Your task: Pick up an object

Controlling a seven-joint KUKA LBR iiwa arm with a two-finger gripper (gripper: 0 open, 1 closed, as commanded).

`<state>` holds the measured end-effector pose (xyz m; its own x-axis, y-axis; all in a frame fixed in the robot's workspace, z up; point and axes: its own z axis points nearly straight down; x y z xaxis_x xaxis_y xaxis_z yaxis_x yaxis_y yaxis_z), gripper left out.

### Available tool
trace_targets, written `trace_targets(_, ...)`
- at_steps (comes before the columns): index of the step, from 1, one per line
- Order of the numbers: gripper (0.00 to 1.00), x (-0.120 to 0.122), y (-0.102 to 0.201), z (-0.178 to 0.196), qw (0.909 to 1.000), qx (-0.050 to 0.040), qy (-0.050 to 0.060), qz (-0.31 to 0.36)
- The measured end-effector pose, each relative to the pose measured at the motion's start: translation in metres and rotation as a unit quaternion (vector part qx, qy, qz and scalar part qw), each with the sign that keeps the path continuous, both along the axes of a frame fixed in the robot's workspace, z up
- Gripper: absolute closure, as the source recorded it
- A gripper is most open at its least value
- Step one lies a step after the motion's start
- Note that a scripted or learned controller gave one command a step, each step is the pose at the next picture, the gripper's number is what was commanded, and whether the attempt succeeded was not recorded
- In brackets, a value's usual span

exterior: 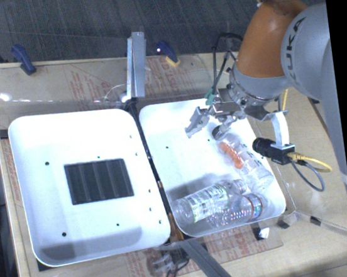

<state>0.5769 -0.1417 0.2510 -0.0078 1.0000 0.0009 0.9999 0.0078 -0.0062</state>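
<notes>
Camera view, left to right: the left bin (34,185) carries a dark ribbed block (98,180) flat at its middle. In the right bin (171,166), two clear plastic bottles (217,204) lie on their sides along the near wall, long axes running left-right. A third bottle (242,156), orange-marked, slants from upper left toward the near right corner. Above it the gripper (212,122) hangs with fingers spread, empty, likely poised to descend.

Bright, even overhead light; white bins (70,126) glare, image slightly soft.
</notes>
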Motion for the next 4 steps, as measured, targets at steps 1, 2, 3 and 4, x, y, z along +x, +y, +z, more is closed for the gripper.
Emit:
trace_targets(1,0.00,-0.001,-0.055,-0.010,1.0000,-0.0007,-0.002,0.008)
trace_targets(2,0.00,0.034,-0.067,-0.055,0.9981,-0.0004,-0.002,0.061)
trace_targets(3,0.00,0.031,-0.066,-0.072,0.9923,0.0006,-0.002,0.124)
trace_targets(4,0.00,0.031,-0.052,-0.113,0.9981,0.0004,-0.001,0.062)
